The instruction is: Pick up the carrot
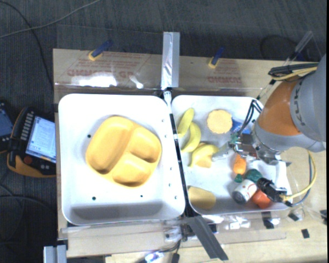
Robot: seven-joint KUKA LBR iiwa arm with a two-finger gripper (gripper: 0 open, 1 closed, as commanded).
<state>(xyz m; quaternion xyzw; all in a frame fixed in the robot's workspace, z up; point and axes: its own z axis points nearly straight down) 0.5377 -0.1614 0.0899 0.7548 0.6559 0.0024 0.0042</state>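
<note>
- Lying in the right bin [208,104], the carrot [239,164] shows as a small orange piece toward the bin's right side, directly under the arm's wrist.
- The gripper [242,151] sits just above the carrot, at or touching its upper end; its fingers are hidden by the wrist hardware, so how far they are parted, and whether they have hold of anything, cannot be told.
- The arm [296,111], grey with an orange band, reaches in from the right edge, with black and yellow cables trailing alongside it.
- Just below the carrot lie a small dark green item [253,175], a white can on its side [243,191] and a red-orange object [261,198], clustered near the bin's lower right corner.
- To the carrot's left sit a bunch of yellow bananas [187,131] against the divider, a yellow wedge-shaped piece [204,155] beside them, and a round pale-yellow disc [219,121] near the bin's top.
- A yellowish potato-like lump [200,197] rests at the bin's lower left.
- The left bin [77,201] holds one large yellow lobed object [123,150], well apart from the carrot.
- Left of the bench, a handheld pendant with a lit screen [35,142] lies on the dark floor.
</note>
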